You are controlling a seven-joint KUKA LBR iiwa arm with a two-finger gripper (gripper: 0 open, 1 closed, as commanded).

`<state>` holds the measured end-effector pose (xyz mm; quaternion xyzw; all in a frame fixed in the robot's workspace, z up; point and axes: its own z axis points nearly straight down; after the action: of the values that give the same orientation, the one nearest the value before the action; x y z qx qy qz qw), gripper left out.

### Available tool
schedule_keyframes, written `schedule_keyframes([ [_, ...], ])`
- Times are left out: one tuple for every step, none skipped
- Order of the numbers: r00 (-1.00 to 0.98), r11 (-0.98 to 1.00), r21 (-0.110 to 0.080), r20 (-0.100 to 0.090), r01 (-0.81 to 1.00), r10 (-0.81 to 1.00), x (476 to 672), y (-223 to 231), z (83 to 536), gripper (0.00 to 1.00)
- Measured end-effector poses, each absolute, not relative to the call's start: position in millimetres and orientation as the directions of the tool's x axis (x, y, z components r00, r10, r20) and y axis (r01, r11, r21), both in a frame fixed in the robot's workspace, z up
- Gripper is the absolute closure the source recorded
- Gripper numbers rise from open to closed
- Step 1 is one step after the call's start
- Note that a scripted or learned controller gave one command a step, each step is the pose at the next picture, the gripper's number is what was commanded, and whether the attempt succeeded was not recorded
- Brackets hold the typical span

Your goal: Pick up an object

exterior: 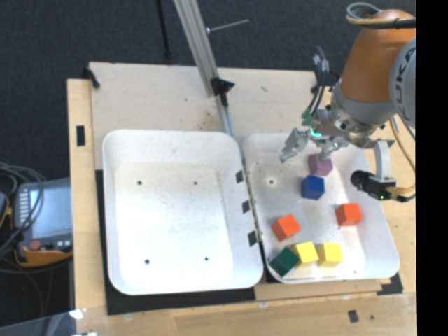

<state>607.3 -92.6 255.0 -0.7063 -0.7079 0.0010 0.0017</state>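
Observation:
In the right bin (371,264) lie several small blocks. A purple block (320,164) sits near the far side with a blue block (313,187) just in front of it. My gripper (310,148) hangs over the bin's far part, right above and slightly left of the purple block. Its fingers are spread open, the left finger (292,146) pointing down-left, and nothing shows between them. Further forward lie an orange block (285,226), a red-orange block (348,214), two yellow blocks (306,252) (330,253) and a green block (284,261).
The left bin (175,208) sits beside the right one, sharing a raised divider edge (246,201). A slanted metal rail (199,40) stands behind the bins. A black cable fitting (371,183) hangs off the wrist over the right bin's edge.

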Motion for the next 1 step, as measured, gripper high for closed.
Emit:
schedule_keyframes([
  [-0.002, 0.002, 0.001, 0.001, 1.000, 1.000, 608.1, -92.8, 257.4, 0.00],
])
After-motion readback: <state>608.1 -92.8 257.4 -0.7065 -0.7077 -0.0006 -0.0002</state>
